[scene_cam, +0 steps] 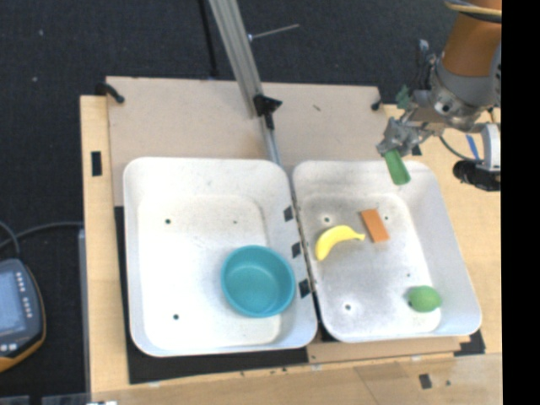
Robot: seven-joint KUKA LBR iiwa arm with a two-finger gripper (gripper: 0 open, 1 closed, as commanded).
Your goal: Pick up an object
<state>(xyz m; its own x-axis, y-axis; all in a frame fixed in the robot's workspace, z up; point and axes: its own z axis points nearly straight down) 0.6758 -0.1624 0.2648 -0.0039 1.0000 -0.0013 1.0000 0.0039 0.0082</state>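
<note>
Dark carpet surrounds a pale wooden counter [99, 226] that carries two shallow white bins side by side, with a slanted metal rail [239, 49] rising from the far edge between them. From the one overhead camera, the left bin [169, 184] holds a teal bowl [258, 280] sitting upright near its right, near corner, close to the divide. The right bin [439, 218] holds three loose pieces spread well apart, probably so each can be reached on its own: a yellow banana [337, 240] toward the left, an orange block [374, 225] just beside the banana's far tip, and a green round fruit [423, 299] alone toward the near right corner. The arm comes in from the right, its orange band [469, 40] high at the far right, and the hand [396, 152] hangs over the far rim of the right bin. A green cylinder-like piece [396, 170] sits at the hand's tip, tilted, and looks lifted clear of the bin floor; the fingers appear clamped on its upper end, though the contact itself is small and hard to make out. If that grip is real, the pick looks essentially made, with the thin hold at one end the main risk of a drop.
</note>
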